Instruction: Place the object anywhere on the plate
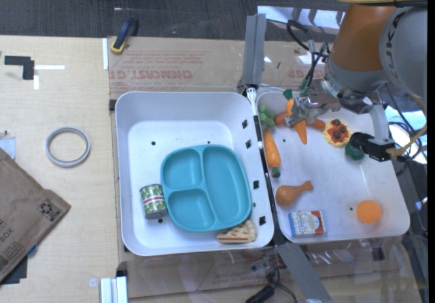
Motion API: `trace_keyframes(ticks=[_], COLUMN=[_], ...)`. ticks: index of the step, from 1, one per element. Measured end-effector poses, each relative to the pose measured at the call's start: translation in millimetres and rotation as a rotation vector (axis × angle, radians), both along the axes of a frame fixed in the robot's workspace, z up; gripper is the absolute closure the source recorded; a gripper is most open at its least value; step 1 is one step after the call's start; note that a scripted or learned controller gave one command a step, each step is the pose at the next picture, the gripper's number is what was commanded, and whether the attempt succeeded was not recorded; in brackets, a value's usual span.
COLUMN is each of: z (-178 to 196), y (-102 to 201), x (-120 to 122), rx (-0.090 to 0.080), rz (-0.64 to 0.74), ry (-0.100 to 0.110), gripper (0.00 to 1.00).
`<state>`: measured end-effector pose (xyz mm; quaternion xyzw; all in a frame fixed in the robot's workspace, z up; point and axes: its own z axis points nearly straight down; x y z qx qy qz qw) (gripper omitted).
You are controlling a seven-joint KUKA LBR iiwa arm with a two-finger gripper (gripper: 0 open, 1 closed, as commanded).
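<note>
The teal divided plate [204,187] lies in the left bin [136,118]. My gripper [299,111] is low over the back left part of the right bin [397,220], under the orange wrist. A small carrot [301,131] sits right at its tip, touching or just below it; I cannot tell whether it is gripped. A longer carrot [272,149] lies along the right bin's left wall, with green leafy pieces [280,118] beside it.
The left bin also holds a small can [153,201] left of the plate and a waffle piece [238,232] at its front edge. In the right bin lie a pizza slice [336,132], a drumstick [294,191], a carton [306,223] and an orange [369,212].
</note>
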<state>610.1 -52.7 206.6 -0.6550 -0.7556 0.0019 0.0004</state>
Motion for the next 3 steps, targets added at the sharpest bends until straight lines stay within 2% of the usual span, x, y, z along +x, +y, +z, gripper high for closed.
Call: trace_keyframes(ticks=[1,2,3], z=[90,-16,-16], y=[4,69,68], x=[-47,-91,-91], rx=[0.0,0.002,0.002], rz=[0.219,0.326,0.326], ry=[-0.003,0.001,0.0], gripper=[1.0,1.0,0.0])
